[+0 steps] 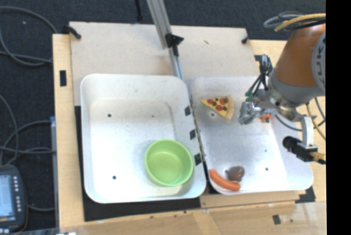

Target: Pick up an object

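The arm [299,61] hangs in over the right bin [274,146], and its fingers [248,113] sit low above the bin floor. Whether they are spread or closed is impossible to tell from up here, and nothing can be made out between them. Just to their left lies the pizza slice [218,105], close by but apart. Nearer the camera from the fingers, at the bin's front edge, a brown lump [235,173] rests beside an orange sausage [224,181]. Well off to the fingers' left, the left bin [109,102] holds a green bowl [169,161], standing upright.
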Tool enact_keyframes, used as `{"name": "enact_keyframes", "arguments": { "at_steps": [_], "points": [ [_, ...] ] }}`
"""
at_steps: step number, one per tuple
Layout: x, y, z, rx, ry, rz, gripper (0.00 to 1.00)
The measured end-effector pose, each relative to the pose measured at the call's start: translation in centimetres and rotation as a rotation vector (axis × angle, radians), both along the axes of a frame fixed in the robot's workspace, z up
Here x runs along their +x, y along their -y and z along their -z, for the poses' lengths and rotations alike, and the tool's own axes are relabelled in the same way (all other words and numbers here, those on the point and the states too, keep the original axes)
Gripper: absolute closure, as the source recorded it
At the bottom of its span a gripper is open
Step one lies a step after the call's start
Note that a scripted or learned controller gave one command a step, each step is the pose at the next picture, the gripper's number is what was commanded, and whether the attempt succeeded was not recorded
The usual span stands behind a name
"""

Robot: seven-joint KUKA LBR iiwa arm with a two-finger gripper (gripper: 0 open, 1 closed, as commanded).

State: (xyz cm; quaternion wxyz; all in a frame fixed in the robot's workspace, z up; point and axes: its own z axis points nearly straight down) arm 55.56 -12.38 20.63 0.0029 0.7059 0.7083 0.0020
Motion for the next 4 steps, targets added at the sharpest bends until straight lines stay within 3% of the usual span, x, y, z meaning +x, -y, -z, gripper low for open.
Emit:
{"name": "enact_keyframes", "arguments": {
  "at_steps": [1,3,4],
  "points": [
    [0.1,0.1,-2.3,0.001,-0.002,-0.002,1.00],
    [5.2,-10.1,-3.0,0.003,-0.005,-0.005,1.00],
    [9.1,-14.1,-3.4,0.003,-0.004,-0.004,1.00]
  ]
}}
